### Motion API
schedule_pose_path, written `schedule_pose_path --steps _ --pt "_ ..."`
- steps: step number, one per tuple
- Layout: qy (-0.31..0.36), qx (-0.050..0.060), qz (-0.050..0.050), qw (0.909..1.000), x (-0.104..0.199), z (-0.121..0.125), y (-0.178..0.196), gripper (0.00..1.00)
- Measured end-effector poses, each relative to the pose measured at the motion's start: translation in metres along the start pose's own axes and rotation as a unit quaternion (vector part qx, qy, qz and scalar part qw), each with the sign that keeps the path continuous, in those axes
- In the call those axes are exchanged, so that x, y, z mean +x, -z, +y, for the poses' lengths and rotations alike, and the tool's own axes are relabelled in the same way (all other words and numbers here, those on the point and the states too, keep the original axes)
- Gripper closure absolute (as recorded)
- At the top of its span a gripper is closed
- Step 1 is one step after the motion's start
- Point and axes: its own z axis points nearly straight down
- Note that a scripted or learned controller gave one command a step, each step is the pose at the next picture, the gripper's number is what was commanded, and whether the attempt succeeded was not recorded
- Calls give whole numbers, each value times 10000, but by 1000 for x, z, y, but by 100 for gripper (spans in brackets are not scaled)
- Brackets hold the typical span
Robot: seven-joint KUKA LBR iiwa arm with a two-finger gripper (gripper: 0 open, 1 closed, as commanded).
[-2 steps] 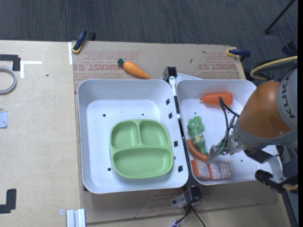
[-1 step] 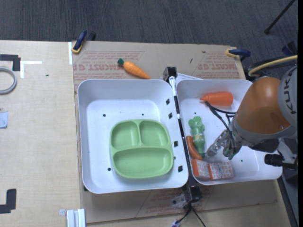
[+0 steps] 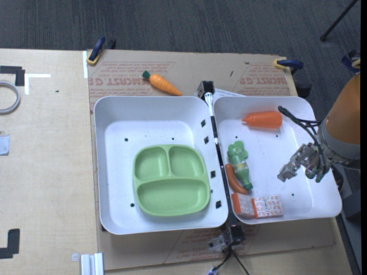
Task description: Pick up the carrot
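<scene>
Carrot (image 3: 161, 83) outside bins, on cardboard.
Gripper (image 3: 298, 166) over right bin (image 3: 321, 202), well apart from it; fingers' state unclear.

Even, bright overhead light, soft short shadows. Mild glare on white bins (image 3: 109, 153); green plate (image 3: 171, 180) evenly lit. Gripper (image 3: 301, 166) slightly blurred. Bench (image 3: 46, 171) sharp; dark floor beyond far edge dim. Low resolution overall.

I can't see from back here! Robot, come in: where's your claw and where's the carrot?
Claw over right bin, nothing in it. Carrot on the cardboard behind left bin, outside both. Bin walls between them.
</scene>
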Motion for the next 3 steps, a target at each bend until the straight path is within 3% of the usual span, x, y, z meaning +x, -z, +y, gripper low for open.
schedule_pose_path --steps 1,2,3 --pt "-690 6 14 9976 20 29 -99 100" --pt "264 0 -8 9997 -24 -22 67 100" --pt "-588 7 15 9983 -20 48 -83 100"
